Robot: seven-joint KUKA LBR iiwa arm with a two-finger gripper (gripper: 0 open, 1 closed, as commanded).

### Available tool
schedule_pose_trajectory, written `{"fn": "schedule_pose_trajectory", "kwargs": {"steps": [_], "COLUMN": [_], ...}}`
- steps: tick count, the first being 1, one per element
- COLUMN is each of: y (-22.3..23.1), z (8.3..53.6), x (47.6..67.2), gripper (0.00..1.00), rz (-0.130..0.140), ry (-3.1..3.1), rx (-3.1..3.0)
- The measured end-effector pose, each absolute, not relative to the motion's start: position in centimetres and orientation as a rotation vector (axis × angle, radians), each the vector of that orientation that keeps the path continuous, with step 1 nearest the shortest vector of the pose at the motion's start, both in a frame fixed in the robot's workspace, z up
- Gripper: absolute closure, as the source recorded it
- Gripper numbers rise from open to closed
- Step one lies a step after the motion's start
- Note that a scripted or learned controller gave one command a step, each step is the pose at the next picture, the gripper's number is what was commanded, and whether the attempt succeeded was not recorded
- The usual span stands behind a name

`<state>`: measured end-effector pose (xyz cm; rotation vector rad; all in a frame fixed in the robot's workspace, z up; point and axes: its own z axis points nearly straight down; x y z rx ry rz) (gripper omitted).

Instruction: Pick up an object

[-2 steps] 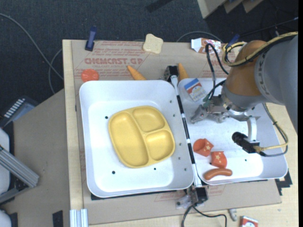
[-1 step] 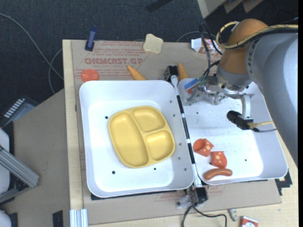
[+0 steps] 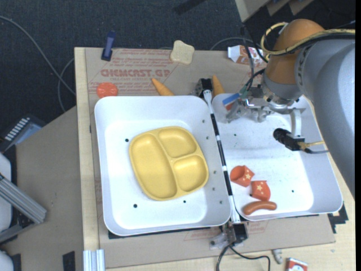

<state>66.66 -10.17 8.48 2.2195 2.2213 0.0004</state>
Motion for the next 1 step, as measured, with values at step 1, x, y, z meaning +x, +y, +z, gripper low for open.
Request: {"fn": "schedule_pose_trajectory", "kwargs": {"steps": [1], "y": [-10.13], "z": [8.49], "x": [66.67], "gripper": [0.0], "rz": [0.0], "ry": [2.222], "rx": [2.219]}}
